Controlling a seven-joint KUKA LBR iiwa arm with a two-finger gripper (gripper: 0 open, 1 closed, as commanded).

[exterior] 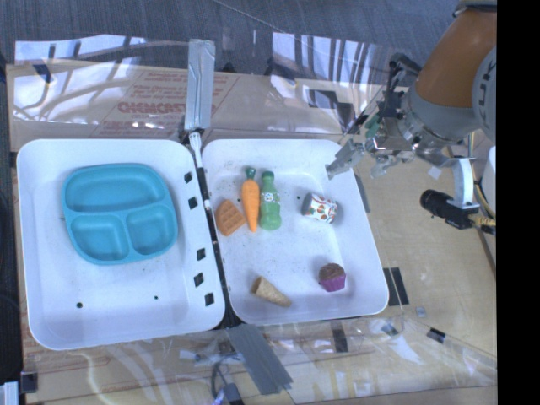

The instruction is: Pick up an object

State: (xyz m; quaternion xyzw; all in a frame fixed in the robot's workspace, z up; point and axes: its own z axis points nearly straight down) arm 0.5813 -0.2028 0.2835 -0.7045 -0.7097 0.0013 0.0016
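While hand (342,164) hovers at right bin (363,251) rim — grip state unclear, carrot (251,203) beside green bottle (269,201)

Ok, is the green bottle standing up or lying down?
Lying down. The green bottle lies flat on the right bin's floor, cap toward the far wall, side by side with the carrot.

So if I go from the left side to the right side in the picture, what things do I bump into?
Blue tray → waffle piece → carrot → green bottle → little cup → robot's gripper. The ice cream cone and the purple cupcake sit nearer the front, so their places in line are unclear.
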